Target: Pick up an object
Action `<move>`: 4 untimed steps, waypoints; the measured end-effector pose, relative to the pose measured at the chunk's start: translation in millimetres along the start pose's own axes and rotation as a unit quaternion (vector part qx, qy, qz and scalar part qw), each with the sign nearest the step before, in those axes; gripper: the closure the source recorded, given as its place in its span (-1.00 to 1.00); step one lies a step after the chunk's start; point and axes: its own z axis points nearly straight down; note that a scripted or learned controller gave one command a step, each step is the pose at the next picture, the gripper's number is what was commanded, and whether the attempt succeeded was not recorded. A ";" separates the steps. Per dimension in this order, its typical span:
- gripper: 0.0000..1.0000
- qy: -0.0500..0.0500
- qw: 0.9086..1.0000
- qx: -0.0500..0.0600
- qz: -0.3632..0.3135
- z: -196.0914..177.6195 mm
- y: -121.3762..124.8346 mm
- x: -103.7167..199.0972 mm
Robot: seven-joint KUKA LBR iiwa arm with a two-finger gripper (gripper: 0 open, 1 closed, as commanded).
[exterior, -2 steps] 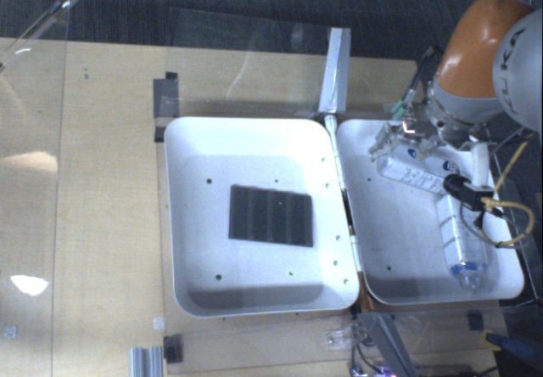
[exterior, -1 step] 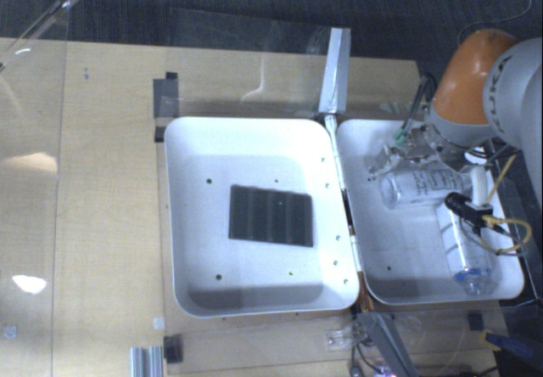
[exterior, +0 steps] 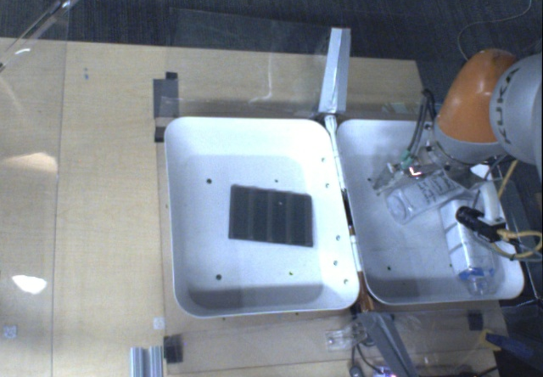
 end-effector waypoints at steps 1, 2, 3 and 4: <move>-1.00 0.008 0.990 0.012 -0.138 -5.8 48.7 -47.6; -1.00 0.000 0.989 0.002 -0.151 -7.4 -9.0 -65.8; 1.00 -0.002 0.988 -0.004 -0.151 -20.8 -4.9 -65.3; -1.00 -0.002 0.988 -0.003 -0.151 -20.6 -5.0 -65.3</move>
